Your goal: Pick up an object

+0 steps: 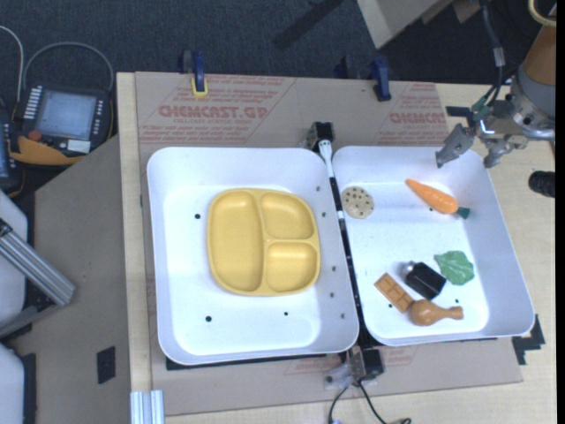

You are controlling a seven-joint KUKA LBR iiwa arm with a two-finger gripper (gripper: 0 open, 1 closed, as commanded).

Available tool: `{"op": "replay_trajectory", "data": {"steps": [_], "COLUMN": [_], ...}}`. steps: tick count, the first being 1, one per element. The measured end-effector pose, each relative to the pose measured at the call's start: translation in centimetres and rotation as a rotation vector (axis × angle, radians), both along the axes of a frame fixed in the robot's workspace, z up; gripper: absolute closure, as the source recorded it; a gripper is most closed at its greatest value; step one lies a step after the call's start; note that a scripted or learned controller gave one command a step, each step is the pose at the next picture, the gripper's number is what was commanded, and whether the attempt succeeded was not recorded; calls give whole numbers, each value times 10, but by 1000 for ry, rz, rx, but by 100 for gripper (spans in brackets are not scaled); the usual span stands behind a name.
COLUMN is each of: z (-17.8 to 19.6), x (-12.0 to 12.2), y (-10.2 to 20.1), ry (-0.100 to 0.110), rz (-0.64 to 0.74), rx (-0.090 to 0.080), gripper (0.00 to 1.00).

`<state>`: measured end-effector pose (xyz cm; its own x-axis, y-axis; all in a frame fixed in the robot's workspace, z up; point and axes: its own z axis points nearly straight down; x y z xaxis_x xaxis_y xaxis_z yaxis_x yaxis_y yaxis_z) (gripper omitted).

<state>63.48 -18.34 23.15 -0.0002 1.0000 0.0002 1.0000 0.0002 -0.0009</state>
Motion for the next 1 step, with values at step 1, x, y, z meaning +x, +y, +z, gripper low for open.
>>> {"op": "replay_trajectory", "data": {"steps": [1], "z": [-63], "x": [0], "y": [6], "ry": [7], "rz": [1], "rx": [2], "gripper": [0]}}
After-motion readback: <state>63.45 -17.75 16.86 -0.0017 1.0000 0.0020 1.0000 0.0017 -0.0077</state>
